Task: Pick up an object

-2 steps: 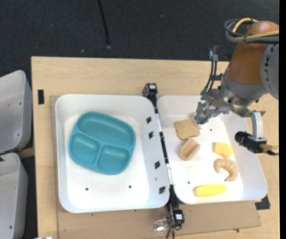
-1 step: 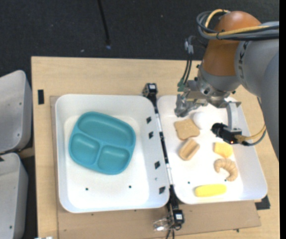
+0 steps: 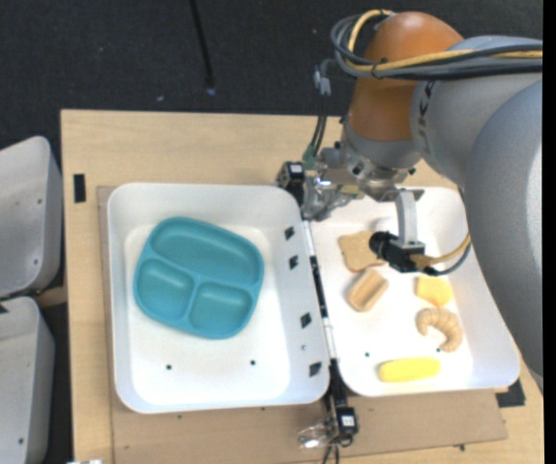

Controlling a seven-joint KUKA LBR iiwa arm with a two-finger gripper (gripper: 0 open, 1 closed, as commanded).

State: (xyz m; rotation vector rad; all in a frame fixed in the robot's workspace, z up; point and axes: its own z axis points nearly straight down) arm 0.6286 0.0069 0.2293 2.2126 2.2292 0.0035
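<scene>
My gripper (image 3: 322, 197) hangs over the far left corner of the right bin (image 3: 485, 346), close to the divider between the two bins. Nothing shows in its grasp. Toy foods lie in the right bin: a tan toast slice (image 3: 354, 250) just below the gripper, a small bread roll (image 3: 366, 289), a yellow cheese block (image 3: 434, 290), a croissant (image 3: 440, 328) and a long yellow piece (image 3: 408, 369) near the front edge. The toast is the nearest item to the gripper.
The left bin (image 3: 268, 365) holds a teal divided plate (image 3: 198, 276). The grey arm with its orange band (image 3: 398, 75) fills the upper right and overhangs the right bin's far side. The wooden bench (image 3: 84, 153) edges both bins.
</scene>
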